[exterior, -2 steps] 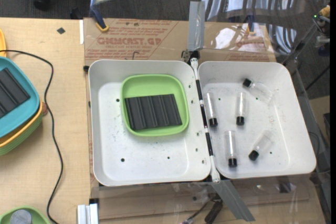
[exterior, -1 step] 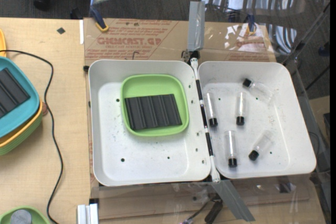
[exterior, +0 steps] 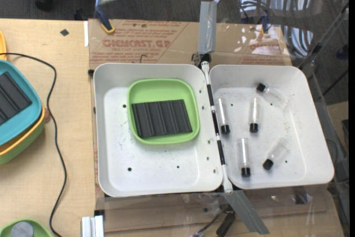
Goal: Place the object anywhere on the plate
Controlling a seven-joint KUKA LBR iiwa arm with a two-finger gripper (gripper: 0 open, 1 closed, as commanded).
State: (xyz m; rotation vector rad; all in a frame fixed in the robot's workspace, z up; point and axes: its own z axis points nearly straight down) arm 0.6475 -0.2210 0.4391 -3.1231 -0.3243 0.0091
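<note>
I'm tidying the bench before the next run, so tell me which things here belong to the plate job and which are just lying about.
For the job:
- green plate in the left bin
- five clear tubes with black caps, for example, in the right bin

Just lying about:
- stacked teal and yellow trays
- black cable
- cardboard sheet

green plate (exterior: 164, 91) in left bin (exterior: 111, 169), five vials (exterior: 254, 115) right

Count: 2 white bins, left bin (exterior: 111, 175) and right bin (exterior: 310, 169). 1 green plate (exterior: 163, 89) with 1 dark ribbed pad (exterior: 162, 118) on it, in the left bin. 5 clear vials with black caps in the right bin: (exterior: 222, 115), (exterior: 254, 115), (exterior: 244, 157), (exterior: 275, 155), (exterior: 270, 92).
</note>
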